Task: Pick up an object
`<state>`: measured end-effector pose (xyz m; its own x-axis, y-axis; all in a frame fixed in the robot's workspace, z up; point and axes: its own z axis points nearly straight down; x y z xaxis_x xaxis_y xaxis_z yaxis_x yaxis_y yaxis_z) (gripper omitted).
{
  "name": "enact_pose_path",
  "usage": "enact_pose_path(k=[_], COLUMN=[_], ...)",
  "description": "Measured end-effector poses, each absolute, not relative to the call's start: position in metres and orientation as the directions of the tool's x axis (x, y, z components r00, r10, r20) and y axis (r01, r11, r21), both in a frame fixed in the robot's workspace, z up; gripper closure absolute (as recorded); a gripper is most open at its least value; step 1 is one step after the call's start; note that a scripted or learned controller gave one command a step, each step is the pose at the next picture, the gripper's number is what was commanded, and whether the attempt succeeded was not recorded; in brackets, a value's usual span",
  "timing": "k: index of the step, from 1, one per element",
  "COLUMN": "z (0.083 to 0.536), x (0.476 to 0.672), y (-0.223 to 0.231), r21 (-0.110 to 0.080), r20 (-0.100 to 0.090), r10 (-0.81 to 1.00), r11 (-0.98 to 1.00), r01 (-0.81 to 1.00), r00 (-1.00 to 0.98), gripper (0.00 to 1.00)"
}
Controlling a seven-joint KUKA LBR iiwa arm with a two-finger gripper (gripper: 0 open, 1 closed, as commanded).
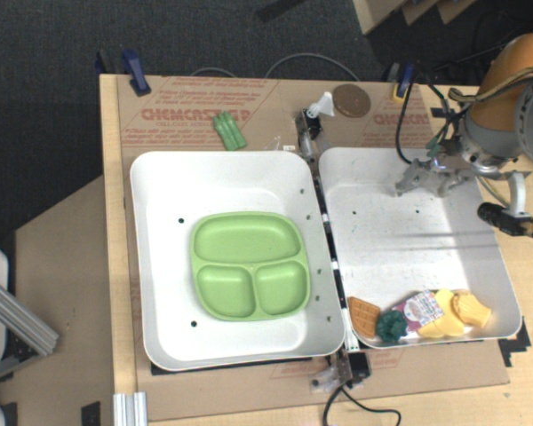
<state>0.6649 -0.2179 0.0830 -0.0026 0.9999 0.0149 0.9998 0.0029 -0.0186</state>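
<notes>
Several small objects lie along the near edge of the right bin: a tan waffle piece, a dark green broccoli-like piece, a pink and white packet and yellow food pieces. My gripper hangs over the far end of the right bin, well away from that cluster. Its fingers stand spread with nothing between them. The grey arm with its orange band comes in from the upper right.
The left bin holds a green three-compartment plate. On the bench behind the bins lie a green object and a brown disc. Blue clamps and cables sit at the back edge.
</notes>
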Motion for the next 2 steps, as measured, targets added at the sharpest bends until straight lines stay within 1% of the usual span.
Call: enact_pose_path(k=[1, 2], z=[0.149, 0.086], x=[0.668, 0.667], y=[-0.224, -0.217], r21=[0.007, -0.012], r20=[-0.003, 0.017], r10=[1.000, 1.000], r11=[0.000, 0.003], r01=[1.000, 1.000], r00=[0.000, -0.003], gripper=[0.00, 0.00])
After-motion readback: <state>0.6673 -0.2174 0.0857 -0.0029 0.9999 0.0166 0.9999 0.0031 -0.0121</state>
